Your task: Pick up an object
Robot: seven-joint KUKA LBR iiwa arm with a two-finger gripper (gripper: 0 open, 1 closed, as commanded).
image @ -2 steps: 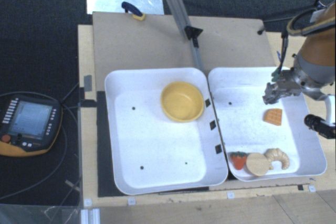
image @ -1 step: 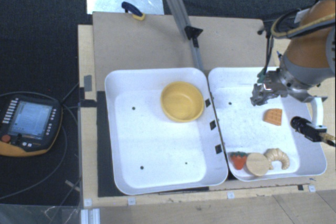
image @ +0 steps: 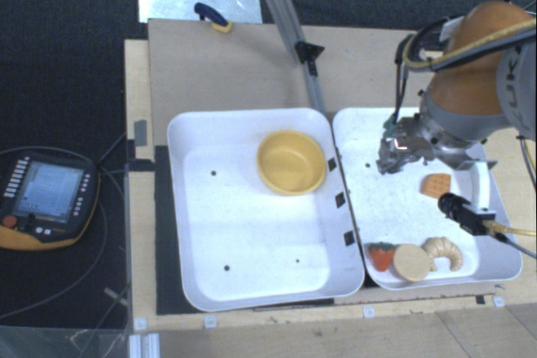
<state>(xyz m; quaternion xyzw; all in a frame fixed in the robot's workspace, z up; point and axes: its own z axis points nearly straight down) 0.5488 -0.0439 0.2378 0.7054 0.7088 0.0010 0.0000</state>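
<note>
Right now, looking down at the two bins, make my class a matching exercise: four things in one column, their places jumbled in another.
Things:
1. yellow bowl
2. orange cracker
3. croissant
4. gripper

Places:
A. right bin, front edge
B. left bin, back right
C. over the right bin, back left
D. right bin, middle

Pairs: 1-B, 2-D, 3-A, 4-C

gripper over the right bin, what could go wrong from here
1. The gripper hangs over a bare patch of the right bin, apart from the cracker; closing here would likely grab nothing.
2. The tomato, round disc and croissant lie packed together at the near wall, so a grasp there may nudge a neighbour or slip off.
</note>
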